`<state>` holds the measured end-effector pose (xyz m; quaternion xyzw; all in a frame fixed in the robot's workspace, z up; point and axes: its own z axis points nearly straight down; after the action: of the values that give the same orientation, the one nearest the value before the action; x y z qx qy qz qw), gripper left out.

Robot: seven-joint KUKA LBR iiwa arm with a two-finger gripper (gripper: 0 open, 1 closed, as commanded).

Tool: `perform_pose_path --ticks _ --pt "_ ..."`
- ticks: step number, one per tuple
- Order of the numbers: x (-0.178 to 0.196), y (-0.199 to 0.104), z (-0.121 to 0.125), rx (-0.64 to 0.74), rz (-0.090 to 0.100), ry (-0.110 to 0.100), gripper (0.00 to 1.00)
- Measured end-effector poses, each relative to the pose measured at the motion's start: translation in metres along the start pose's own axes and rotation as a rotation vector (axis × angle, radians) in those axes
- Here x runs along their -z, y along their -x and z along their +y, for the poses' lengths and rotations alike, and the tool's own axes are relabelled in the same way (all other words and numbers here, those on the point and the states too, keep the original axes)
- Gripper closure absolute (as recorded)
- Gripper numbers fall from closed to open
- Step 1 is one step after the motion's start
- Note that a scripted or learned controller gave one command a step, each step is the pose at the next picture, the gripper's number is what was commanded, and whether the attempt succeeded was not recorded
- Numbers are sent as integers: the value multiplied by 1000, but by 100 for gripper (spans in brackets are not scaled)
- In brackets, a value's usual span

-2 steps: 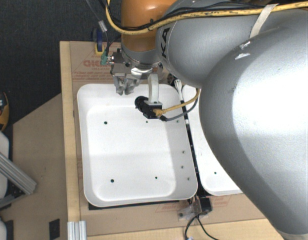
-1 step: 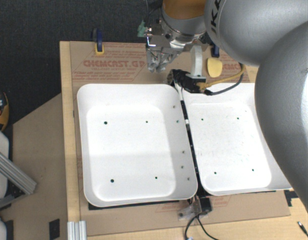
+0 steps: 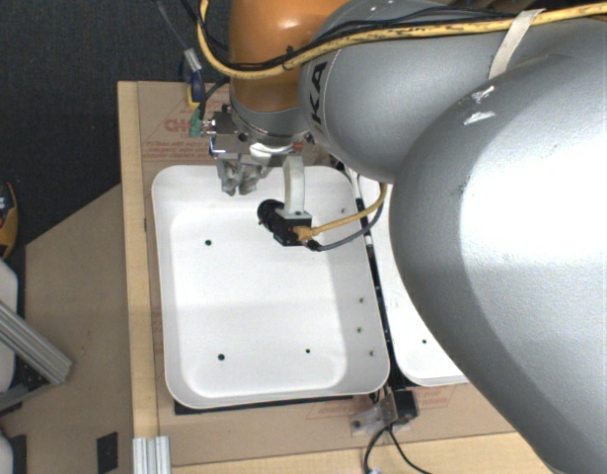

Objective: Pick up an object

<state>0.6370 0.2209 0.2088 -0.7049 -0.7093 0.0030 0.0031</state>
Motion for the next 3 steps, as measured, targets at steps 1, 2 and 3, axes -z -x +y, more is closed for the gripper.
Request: perform_pose_path --ticks 1,2,3 --pt "93 32 24 -9 2 20 100" --pt "39 -5 28 -3 -1 3 100" --pt "81 42 25 -11 0 14 100"
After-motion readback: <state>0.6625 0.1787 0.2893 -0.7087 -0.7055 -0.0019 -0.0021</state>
